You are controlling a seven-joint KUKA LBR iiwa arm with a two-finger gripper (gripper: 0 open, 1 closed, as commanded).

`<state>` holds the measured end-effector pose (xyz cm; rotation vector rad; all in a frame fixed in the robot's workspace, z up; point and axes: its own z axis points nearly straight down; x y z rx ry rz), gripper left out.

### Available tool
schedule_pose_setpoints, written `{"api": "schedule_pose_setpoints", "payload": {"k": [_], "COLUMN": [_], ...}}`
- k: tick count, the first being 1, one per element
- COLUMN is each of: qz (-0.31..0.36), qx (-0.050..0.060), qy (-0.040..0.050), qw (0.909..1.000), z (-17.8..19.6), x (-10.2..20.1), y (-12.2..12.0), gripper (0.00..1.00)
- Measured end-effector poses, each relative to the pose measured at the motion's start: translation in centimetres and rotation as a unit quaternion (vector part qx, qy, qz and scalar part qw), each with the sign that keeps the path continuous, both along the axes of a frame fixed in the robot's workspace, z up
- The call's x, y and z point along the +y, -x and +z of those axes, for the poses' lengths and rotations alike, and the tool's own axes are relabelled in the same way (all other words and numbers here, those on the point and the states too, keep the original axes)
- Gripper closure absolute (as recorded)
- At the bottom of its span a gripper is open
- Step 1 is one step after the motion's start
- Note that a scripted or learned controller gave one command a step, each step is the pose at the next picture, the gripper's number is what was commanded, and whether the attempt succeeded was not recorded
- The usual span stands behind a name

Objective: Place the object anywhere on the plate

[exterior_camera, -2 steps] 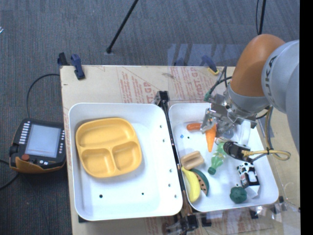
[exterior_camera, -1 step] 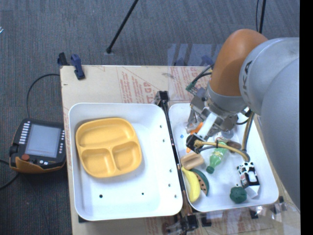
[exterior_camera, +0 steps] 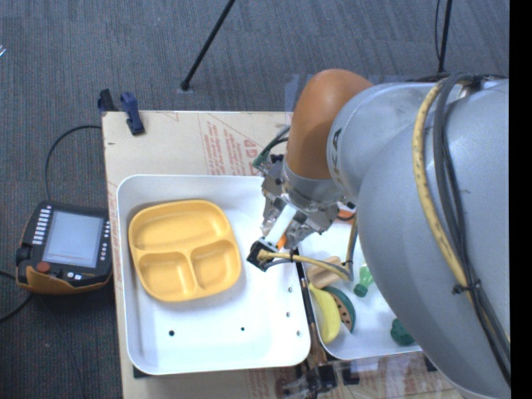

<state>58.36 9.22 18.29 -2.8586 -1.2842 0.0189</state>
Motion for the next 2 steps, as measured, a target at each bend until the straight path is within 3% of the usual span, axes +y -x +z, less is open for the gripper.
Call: {"api": "schedule_pose_setpoints", "payload": {"k": [1, 2], "qz": [0.101, 0.101], "qx": [-0.004, -0.004], "qy": [-0.0004, -0.0001], "qw": [0.9949, 0.9948], "z": [3.51, 3.44], "x": [5.53, 5.54], "y": [-2.22, -2.18], "gripper": [1.00, 0.00]}}
